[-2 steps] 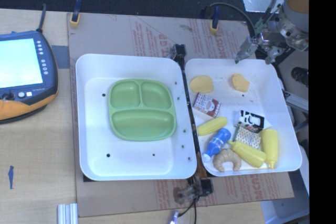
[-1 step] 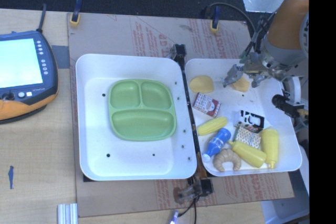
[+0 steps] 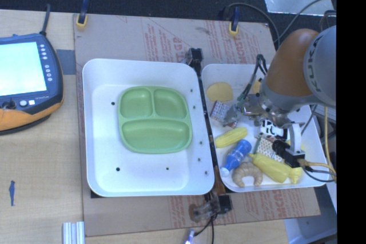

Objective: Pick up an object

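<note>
While the arm hangs low over the right bin point(image 3: 320, 183), the gripper point(image 3: 273, 130) sits among the clutter near the bin's middle. Can't tell its state; the wrist and orange band block the view from above.

Right bin holds all the candidates: corn cob point(image 3: 231, 136), blue bottle point(image 3: 236, 155), banana point(image 3: 274, 168), a tan ginger-like lump point(image 3: 247, 175), a yellow disc point(image 3: 219, 91) and a small grey patterned block point(image 3: 221, 111). They're packed close, several touching, so a clean grab is hard here. My read: bottle, lump and banana at the near edge touch each other, so closing on one would likely nudge its neighbours.

Left bin point(image 3: 97, 123) holds just a green divided plate point(image 3: 154, 119), lying flat at centre, well apart from the arm. Probably a drop-off side, not a target.

Nothing visibly lifted. Judging by position, the arm is at the descend-or-grasp step, aimed at something under the wrist, near a checkered item point(image 3: 265, 147) beside the corn. Pick not confirmed.
</note>
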Tool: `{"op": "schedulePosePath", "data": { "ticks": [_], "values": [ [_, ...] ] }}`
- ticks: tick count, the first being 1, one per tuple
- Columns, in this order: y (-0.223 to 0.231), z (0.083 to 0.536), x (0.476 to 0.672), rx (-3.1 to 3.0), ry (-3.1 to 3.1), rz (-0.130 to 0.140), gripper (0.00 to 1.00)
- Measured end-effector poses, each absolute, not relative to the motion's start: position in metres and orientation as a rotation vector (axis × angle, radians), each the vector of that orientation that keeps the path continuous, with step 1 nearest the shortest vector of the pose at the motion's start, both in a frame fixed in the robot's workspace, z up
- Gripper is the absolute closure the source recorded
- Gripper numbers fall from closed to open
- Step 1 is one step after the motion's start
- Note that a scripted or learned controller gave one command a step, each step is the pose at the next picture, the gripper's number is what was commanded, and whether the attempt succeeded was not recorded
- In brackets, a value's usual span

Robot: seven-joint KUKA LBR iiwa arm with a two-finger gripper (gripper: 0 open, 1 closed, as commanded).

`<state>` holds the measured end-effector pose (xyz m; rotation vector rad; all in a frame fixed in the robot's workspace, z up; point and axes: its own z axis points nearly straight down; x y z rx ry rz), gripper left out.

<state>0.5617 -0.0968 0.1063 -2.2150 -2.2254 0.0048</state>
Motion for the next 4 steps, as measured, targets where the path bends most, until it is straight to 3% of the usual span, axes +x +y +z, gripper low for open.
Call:
{"op": "schedulePosePath", "data": {
  "ticks": [1,2,3,4],
  "values": [
    [-0.098,0.096,0.612,-2.217,-2.230,-0.002,0.00],
    [-0.098,0.108,0.613,-2.217,-2.232,-0.005,1.00],
    [-0.098,0.107,0.613,-2.216,-2.233,-0.003,0.00],
    [-0.097,0.111,0.657,-2.217,-2.224,0.001,0.00]
  ]
}}
